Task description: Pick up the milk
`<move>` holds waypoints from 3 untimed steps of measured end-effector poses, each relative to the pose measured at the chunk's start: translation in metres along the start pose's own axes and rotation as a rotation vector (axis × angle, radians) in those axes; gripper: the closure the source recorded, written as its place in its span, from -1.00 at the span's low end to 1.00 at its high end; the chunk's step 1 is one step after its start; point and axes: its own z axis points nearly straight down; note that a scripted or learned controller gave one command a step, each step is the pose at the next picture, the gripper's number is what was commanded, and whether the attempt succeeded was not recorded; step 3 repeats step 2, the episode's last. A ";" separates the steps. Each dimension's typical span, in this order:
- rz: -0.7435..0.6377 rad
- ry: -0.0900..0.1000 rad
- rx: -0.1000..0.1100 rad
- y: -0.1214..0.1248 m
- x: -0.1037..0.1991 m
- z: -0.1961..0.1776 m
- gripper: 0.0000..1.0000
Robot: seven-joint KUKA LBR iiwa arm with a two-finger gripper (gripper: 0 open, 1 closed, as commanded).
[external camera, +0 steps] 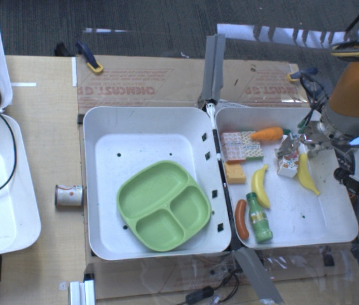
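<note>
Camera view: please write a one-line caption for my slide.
KUKA arm's gripper poised over a small milk carton in the right bin, among bananas, carrot and bottle; green divided plate in the left bin.

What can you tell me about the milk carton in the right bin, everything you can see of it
The milk carton is a small white box with a spot of red print, apparently cardboard. It sits tilted in the upper right part of the right bin. The pincer is right above it, covering its top, so whether it is gripped cannot be told. A banana lies against its right side, and a second banana lies apart to its left.
</note>
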 end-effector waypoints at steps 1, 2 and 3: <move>0.000 -0.004 -0.002 0.001 -0.002 -0.008 1.00; 0.089 -0.006 0.006 -0.018 0.075 -0.085 1.00; 0.089 -0.006 0.006 -0.018 0.075 -0.085 1.00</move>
